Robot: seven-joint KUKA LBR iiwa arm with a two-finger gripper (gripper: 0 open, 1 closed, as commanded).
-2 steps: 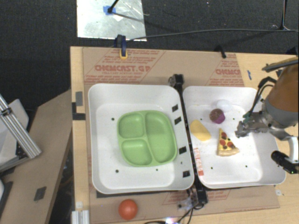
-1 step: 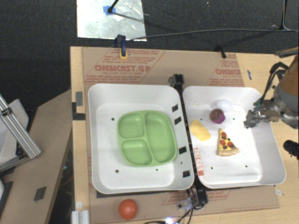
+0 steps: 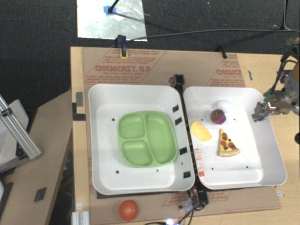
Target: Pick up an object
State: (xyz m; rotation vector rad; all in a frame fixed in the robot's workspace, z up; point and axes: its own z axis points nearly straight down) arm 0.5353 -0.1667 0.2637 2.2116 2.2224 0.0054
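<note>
In the right bin (image 3: 253, 172) lie three small items: a yellow lump (image 3: 201, 131), a purple round piece (image 3: 218, 116) and a toy pizza slice (image 3: 227, 144). My gripper (image 3: 261, 111) hangs at the bin's right rim, to the right of the purple piece and apart from it. Nothing shows between its fingers.
The left bin (image 3: 101, 125) holds a green divided tray (image 3: 146, 138). An orange-red ball (image 3: 128, 209) rests on the bench in front of the left bin. Brown cardboard (image 3: 140, 64) lies under both bins. A metal frame (image 3: 18, 130) stands at the far left.
</note>
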